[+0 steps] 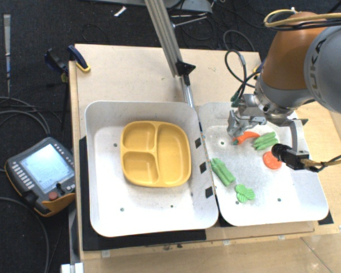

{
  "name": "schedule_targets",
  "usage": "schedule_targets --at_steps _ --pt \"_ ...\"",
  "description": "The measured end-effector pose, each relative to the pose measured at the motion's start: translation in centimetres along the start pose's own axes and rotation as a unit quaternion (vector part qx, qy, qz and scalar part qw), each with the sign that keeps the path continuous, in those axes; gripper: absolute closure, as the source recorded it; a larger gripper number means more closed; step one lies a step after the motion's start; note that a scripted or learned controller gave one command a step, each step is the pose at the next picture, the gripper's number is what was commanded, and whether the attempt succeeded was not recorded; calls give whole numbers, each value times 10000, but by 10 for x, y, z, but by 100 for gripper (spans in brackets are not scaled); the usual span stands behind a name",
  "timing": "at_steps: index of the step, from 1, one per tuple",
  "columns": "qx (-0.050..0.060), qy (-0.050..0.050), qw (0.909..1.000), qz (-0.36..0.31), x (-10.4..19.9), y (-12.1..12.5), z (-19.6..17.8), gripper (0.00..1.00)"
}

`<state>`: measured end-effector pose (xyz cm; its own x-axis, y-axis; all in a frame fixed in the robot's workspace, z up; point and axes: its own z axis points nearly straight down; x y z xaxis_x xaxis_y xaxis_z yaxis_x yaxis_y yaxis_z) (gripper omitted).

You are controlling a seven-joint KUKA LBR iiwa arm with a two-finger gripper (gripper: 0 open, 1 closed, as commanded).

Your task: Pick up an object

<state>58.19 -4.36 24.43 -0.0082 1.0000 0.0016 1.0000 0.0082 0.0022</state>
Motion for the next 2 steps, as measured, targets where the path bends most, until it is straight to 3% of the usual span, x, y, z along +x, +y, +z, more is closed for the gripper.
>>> schedule_targets --at_steps 2 --pt "11 -5 10000 1 113 22 14 100"
